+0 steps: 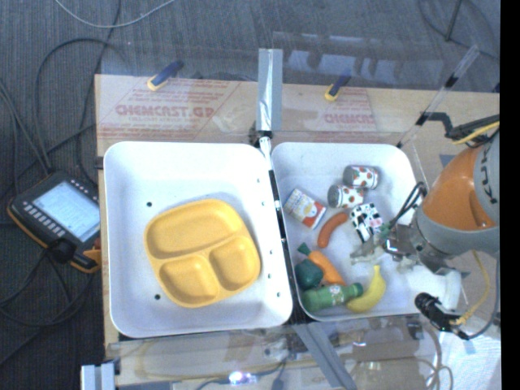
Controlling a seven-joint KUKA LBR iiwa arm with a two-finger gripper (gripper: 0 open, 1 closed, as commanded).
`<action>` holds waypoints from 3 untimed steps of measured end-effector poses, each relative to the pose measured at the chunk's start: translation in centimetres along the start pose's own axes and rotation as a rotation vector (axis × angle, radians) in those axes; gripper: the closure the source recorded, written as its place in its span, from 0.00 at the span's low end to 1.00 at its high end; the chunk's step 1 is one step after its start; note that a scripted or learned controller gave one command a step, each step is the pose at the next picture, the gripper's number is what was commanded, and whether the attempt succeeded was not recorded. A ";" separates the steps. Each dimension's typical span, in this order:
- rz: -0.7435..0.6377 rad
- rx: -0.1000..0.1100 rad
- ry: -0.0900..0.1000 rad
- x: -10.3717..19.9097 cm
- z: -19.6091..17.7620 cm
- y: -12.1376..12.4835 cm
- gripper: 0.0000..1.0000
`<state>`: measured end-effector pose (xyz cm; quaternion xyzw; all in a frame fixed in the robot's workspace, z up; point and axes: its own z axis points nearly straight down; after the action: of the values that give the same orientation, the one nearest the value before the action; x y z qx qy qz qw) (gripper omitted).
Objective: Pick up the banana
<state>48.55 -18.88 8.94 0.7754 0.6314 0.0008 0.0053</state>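
- The jaws of the gripper hang low over the right bin; whether they stand wide or narrow I cannot tell, and nothing shows between them.
- One banana lies near the right bin's front wall, just below the gripper, beside a green bottle.
- Two spotted cans, one carton.
- One yellow tray sits in the left bin.
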 end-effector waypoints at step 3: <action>0.013 0.003 0.003 -0.1 0.0 0.1 0.00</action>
<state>48.60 -18.97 8.93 0.7794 0.6266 0.0011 0.0033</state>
